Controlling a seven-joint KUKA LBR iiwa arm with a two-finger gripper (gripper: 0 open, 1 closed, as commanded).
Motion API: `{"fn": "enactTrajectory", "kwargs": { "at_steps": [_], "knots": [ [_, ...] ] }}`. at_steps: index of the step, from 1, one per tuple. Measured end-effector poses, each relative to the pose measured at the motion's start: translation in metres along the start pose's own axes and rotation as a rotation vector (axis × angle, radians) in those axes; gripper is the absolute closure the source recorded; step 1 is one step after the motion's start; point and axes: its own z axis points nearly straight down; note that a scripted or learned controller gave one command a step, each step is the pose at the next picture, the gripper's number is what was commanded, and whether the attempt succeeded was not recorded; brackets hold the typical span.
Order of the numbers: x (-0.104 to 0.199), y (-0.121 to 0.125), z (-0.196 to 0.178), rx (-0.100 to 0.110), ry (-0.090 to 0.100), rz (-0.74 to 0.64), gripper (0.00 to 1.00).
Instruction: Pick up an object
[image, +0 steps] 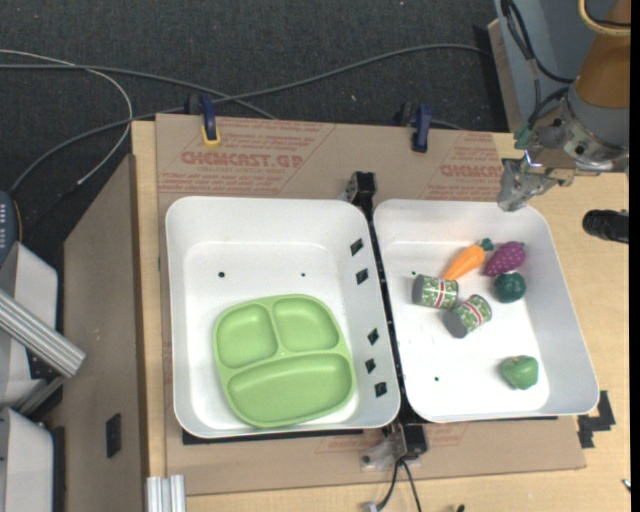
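The right bin holds several small toys: an orange carrot, purple grapes, a dark green round piece, two small cans and a green pepper. My gripper hangs over the bin's far right rim, above and behind the grapes and carrot. Nothing shows between its fingers.
A light green divided plate lies in the left bin. Black clips run along the divider between the bins. Two clamps pin the cardboard at the back. Cables cross the dark floor at the far left.
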Motion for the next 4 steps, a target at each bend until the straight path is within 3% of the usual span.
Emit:
{"fn": "enactTrajectory", "kwargs": {
  "at_steps": [4],
  "knots": [
    [0.184,-0.066,0.042,0.003,0.001,-0.001,1.0]
  ]
}}
